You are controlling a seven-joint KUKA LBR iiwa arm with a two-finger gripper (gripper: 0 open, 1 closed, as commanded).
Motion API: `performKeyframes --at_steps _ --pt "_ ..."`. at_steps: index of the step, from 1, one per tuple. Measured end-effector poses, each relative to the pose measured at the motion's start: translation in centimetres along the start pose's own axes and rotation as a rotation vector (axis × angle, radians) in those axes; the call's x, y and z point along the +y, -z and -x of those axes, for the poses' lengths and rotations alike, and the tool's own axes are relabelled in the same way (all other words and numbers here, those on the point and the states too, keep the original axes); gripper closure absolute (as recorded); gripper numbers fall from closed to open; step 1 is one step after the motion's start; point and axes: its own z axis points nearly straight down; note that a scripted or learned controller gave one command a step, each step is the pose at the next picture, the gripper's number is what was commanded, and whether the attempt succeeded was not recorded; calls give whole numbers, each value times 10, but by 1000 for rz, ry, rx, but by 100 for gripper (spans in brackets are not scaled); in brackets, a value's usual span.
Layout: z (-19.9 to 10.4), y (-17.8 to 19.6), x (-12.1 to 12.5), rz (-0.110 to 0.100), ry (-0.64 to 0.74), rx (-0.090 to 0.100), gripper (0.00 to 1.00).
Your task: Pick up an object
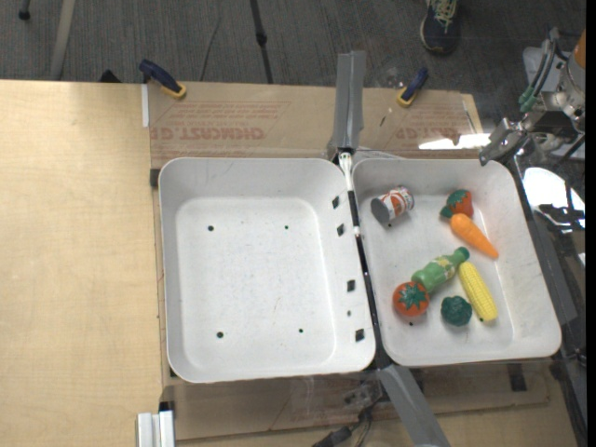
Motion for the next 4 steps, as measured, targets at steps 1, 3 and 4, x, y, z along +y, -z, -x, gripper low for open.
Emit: performKeyframes --at_steps 1,3,4 --pt "8 -175 -78 -6 -324 20 0" --pt "7 -167 -77 -5 -323 17 0" --pt "9 -158 -77 -4 -324 12 100"
